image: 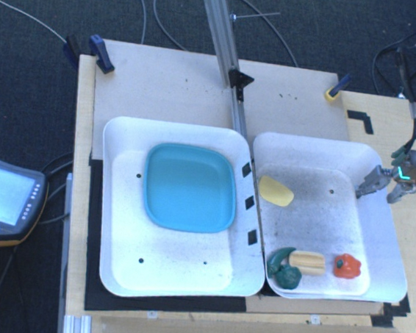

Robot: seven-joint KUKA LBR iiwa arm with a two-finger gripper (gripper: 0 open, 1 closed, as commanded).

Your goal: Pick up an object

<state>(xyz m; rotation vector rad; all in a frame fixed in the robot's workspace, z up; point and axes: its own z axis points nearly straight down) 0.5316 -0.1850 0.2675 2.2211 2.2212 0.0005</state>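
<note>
The right bin [380,217] holds a yellow lemon-like piece [275,191] near its left wall. Along its front edge lie a dark green vegetable [284,268], a tan bread-like block [307,263] and a red pepper [346,266]. My gripper [385,185] hangs over the right bin's far right rim, open, its two grey fingers spread with nothing between them. It is well apart from all the objects.
The left bin [117,189] carries a teal square plate [190,187]. A metal pole [225,34] slants down to the divider between the bins. A handheld pendant [1,199] lies off the bench at the left.
</note>
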